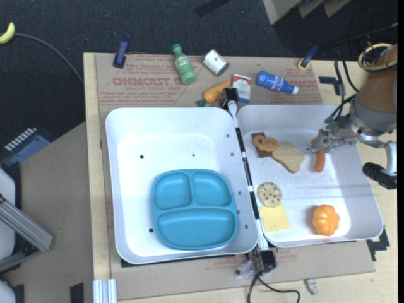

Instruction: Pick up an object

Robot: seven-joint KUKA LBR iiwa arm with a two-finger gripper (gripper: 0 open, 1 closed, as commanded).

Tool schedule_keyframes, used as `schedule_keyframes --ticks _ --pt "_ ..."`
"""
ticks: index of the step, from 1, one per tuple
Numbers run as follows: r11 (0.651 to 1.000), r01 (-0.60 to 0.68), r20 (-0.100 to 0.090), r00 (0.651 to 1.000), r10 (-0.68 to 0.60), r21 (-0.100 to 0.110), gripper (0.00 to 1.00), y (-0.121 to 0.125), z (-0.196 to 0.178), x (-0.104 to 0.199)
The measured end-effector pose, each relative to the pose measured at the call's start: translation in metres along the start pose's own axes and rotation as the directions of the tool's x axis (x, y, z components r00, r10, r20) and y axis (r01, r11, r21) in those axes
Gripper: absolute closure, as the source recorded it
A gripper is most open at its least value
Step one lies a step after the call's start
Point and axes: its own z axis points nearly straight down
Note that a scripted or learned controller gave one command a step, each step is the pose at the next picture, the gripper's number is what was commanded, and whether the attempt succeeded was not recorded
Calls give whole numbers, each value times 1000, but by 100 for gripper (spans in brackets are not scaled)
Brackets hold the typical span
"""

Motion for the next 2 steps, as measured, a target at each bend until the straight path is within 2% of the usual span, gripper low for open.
schedule_keyframes --ticks 1,2 --pt "1000 -3 0 1000 3 10 100 44 9 78" --pt "1000 -3 1 1000 3 6 100 -27 -88 144"
